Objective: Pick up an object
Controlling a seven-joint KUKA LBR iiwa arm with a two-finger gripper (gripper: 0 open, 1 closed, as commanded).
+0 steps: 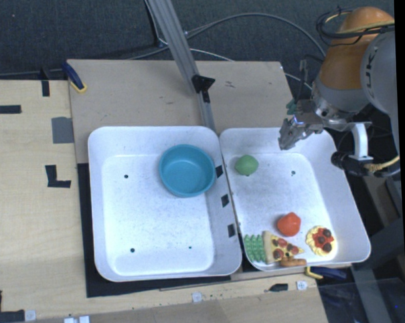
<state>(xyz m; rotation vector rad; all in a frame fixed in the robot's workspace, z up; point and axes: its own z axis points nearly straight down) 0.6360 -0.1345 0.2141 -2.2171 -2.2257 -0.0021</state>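
Note:
My gripper [288, 137] hangs over the far right corner of the right bin [342, 205], its dark fingers pointing down and left with nothing seen between them. A green ball [246, 165] lies near the right bin's far left side, well to the left of the gripper. A red tomato-like object [289, 223] rests near the bin's front. Beside it sit a small round pizza toy [320, 240] and a plate of toy food [273, 249] at the front edge. A blue bowl [187, 169] stands in the left bin [118, 215].
A slanted metal pole [181, 51] crosses above the bench toward the gap between the bins. Cables [263, 17] trail across the dark floor behind the bench. The middle of the right bin is bare white floor.

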